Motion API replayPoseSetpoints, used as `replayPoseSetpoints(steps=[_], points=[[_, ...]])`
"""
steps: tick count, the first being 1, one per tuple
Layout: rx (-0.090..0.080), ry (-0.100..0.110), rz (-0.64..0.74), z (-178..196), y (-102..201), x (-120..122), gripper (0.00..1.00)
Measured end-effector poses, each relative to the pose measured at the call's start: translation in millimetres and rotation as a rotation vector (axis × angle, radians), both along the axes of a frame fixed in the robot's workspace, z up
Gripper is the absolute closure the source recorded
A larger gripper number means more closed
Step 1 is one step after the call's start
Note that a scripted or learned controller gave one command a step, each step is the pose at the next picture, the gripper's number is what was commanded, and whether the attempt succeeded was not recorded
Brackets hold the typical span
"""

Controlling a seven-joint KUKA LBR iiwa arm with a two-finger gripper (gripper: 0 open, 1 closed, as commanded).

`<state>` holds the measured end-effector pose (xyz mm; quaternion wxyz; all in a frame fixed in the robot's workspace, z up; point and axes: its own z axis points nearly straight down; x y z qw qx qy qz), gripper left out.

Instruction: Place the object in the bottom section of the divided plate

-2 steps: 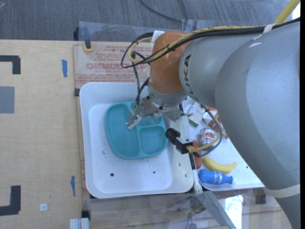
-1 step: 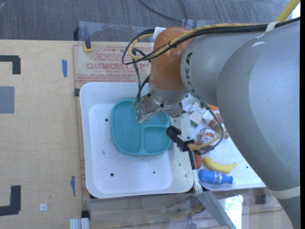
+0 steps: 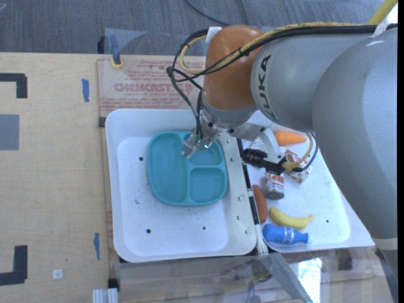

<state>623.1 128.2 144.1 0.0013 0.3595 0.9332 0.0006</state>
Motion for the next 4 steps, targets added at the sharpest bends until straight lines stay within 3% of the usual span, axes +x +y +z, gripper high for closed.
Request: replayPoseSetpoints(steps=[1,2,3,4], points=[[0.0,0.0,0.0,-0.1,-0.3,0.0,0.0],[0.001,-0.003,-0.003,9.6,-1.3,2.0,1.0],[0.001,-0.002,-0.003,9.5,-1.6,2.0,0.0],[0.002,-0.005,-0.007,19.3,-2.8,4.1,1.0]])
